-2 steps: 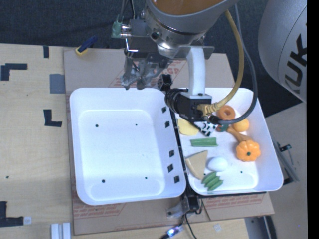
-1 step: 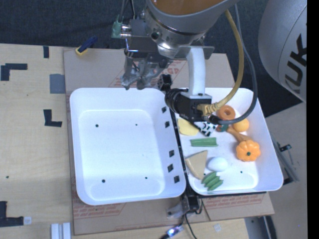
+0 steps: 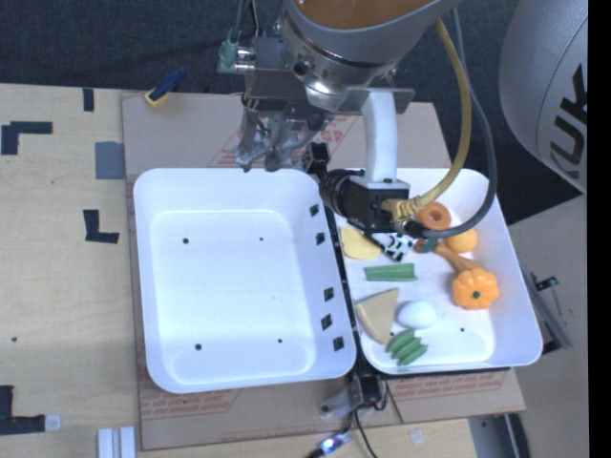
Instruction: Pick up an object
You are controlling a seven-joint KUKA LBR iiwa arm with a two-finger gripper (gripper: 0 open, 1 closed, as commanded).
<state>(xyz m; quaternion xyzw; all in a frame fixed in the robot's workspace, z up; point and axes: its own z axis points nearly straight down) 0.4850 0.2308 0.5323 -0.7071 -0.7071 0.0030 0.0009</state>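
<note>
Left bin bare white. Pincer hangs over that bin's far rim, arm steeply overhead; finger spread unreadable (blurred). Right bin: one cheese wedge, two green pieces, one egg, one orange pumpkin.

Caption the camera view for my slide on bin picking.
Gripper above left bin's far rim; toys, including a pumpkin, in right bin.

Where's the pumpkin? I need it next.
In the right bin, by its right wall: the pumpkin sits below the orange ball, right of the egg.
</note>
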